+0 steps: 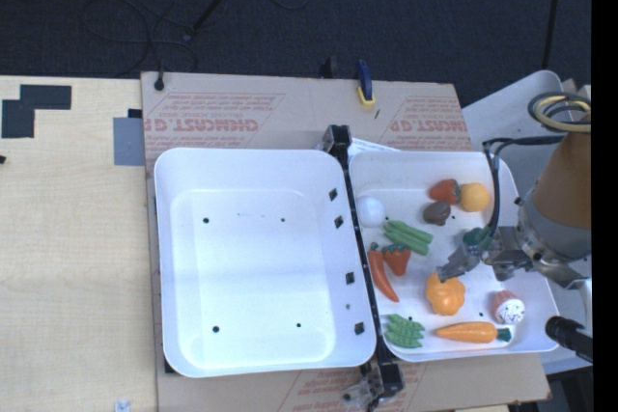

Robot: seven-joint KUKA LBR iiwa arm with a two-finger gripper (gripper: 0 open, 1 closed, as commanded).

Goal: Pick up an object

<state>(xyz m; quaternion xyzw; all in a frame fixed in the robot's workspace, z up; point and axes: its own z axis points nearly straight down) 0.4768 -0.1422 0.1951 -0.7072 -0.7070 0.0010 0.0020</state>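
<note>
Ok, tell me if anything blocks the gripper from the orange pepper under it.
Nothing visible does. The gripper hangs just above the orange pepper in the right bin, with bare bin floor around them. The nearest neighbours, the red pepper and the carrot, lie off to the sides.

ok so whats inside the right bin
The right bin holds toy food: a white ball, green beans, a red chili, an orange pepper, a carrot and more. The gripper and arm cover part of the right side.
</note>
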